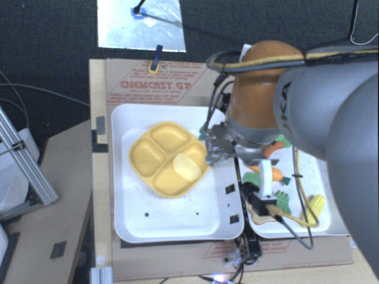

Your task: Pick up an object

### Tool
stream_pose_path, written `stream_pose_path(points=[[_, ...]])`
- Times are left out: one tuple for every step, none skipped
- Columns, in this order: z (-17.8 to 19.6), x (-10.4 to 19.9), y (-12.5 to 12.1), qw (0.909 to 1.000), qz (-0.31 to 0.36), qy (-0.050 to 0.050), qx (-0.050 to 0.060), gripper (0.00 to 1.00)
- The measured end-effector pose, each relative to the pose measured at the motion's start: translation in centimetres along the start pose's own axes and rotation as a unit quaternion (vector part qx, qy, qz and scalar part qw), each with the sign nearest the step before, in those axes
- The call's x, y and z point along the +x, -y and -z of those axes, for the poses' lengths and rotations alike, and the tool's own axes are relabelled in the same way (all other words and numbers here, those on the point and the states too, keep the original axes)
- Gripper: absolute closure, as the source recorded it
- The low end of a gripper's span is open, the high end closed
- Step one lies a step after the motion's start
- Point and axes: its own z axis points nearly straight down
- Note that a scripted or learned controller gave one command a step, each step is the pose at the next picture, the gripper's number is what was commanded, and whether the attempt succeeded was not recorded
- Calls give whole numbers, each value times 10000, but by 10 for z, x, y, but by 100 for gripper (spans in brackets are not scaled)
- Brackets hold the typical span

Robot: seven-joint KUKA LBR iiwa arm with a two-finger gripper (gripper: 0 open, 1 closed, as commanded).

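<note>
Where the grey arm (pixel 331 111) bends down from the bench's right side, its orange band (pixel 260 84) sits above the wrist, and the pincer (pixel 212 145) hangs at the right wall of the left bin (pixel 177 218), over the seam between the two bins. The wrist body hides the tips, so I cannot tell whether they are apart or together, and nothing can be seen held between them.

Just left of the pincer lies a yellow tray (pixel 169 157), a rounded dish split into four compartments, resting flat on the left bin's floor toward its far half. Its right edge is touching or very near the pincer; which, I cannot tell. A paler oval patch (pixel 188 167) shows in the tray's right compartment.

In the right bin (pixel 296 229), partly under the arm, small toys lie crowded: an orange piece (pixel 272 149), a white stick (pixel 266 179), green bits (pixel 283 201) and a yellow corn cob (pixel 317 204) near the bin's near right corner. Black cables (pixel 278 215) trail across that bin's near wall.

Both bins rest on brown cardboard (pixel 154 84) printed with red letters. Beyond the bench's far edge lies a shiny sheet (pixel 141 16).
</note>
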Motion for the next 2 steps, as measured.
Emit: stream_pose_path(points=[[51, 105, -1, 10000, 75, -30, -35, 100], [78, 123, -78, 10000, 32, -12, -50, 100]])
